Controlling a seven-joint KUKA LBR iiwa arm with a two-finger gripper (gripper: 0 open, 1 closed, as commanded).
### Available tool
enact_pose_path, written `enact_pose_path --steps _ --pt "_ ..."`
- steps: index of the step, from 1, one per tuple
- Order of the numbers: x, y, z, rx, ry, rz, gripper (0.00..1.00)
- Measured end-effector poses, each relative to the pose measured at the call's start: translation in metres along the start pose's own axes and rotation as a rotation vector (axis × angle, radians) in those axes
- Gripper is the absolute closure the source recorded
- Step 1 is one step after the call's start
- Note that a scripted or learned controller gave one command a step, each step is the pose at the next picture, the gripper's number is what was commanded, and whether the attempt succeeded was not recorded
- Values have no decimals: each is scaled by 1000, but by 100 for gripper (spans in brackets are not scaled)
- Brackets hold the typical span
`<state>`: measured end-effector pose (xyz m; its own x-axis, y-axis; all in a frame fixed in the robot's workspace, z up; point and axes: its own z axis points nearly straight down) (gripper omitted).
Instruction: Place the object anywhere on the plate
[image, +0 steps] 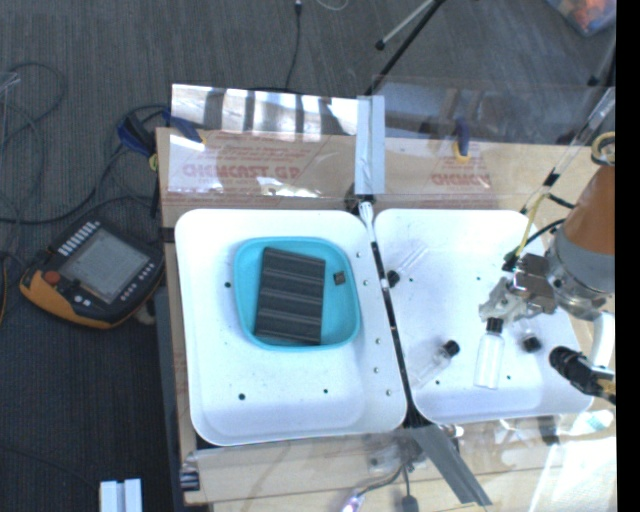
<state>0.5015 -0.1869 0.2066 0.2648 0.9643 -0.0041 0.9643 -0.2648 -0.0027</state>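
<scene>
teal plate: one, bearing one dark block, left bin. gripper low over right bin; fingers' state unclear.

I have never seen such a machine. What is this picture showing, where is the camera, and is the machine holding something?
One camera looks down at a slant on a bench with two shallow white bins. The left bin holds a blue plate with a dark ribbed block on it. The grey and orange robot arm reaches in from the right over the right bin. Its gripper hangs above a small clear object lying in that bin. Whether the object is between the fingers, I cannot tell.
</scene>
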Motion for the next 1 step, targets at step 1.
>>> enact_pose_path --steps 1 --pt "0 0 0 0 0 0 0"
